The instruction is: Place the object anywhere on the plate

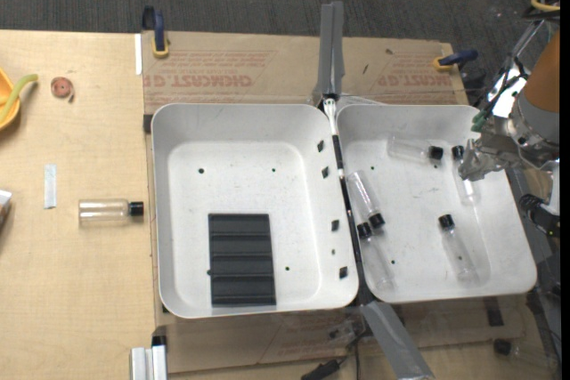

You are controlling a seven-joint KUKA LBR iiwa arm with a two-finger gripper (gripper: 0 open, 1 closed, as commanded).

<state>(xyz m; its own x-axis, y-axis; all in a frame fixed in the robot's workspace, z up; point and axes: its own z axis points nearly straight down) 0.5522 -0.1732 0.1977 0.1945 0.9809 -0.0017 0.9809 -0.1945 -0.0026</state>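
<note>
Progress looks nil: I see the vials point(454, 245) lying in the right bin point(521, 276), the dark plate point(240, 258) bare in the left, the gripper point(470, 165) hovering, grip unreadable.

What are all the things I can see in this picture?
Bins: two, white, side by side on the bench.
Plate: one, black, ridged, in the left bin.
Vials: four, clear with black caps, lying in the right bin.
Bottle: one, clear with a black cap, on the wood left of the bins.
Clamps: two, blue and yellow, at the cardboard's far corners.
Gripper: one, grey, over the right bin's right side.
</note>
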